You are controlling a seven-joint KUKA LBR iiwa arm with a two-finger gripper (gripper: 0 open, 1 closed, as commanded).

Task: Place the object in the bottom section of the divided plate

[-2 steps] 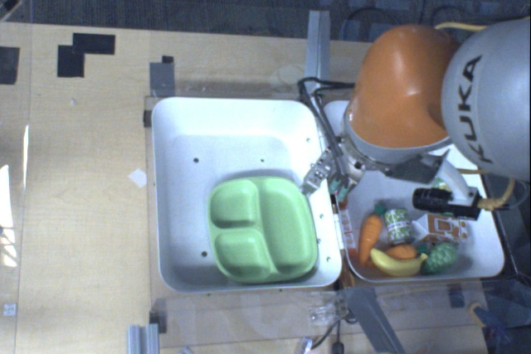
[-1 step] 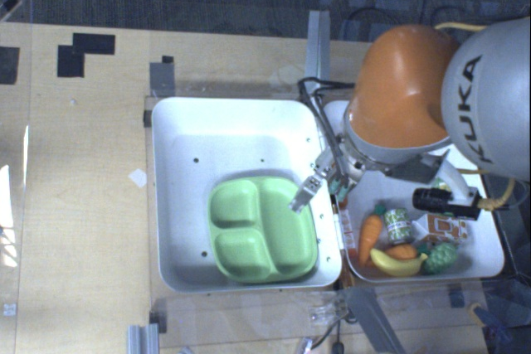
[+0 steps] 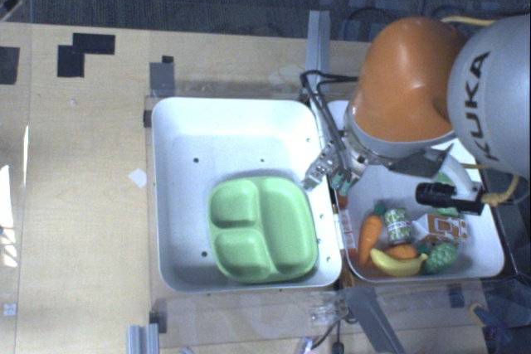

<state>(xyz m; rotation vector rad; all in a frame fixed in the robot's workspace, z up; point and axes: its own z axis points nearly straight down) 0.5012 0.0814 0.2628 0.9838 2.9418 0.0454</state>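
Wooden bench [image 3: 83,203], two white bins side by side. Left bin [image 3: 178,178]: green divided plate [image 3: 263,228] near front edge. Right bin [image 3: 489,257]: banana [image 3: 397,263], carrot [image 3: 370,235], broccoli [image 3: 441,256], other toy food along front edge. Gripper [image 3: 325,168] over dividing edge between bins; finger spread impossible to judge, nothing seen in grasp.

Left bin [image 3: 174,178]: upper half bare floor, open from above. Green divided plate [image 3: 263,228] fills lower middle; thin strips of floor free at its left and below. Ridge between bins [image 3: 336,215] is barrier to low sideways pass. Right bin [image 3: 489,257]: arm's orange band [image 3: 406,79] and wrist overhang upper part. Lower part packed with carrot [image 3: 370,235], banana [image 3: 397,263], green can [image 3: 397,224], broccoli [image 3: 441,256], small box [image 3: 448,226], all touching or just beside one another.
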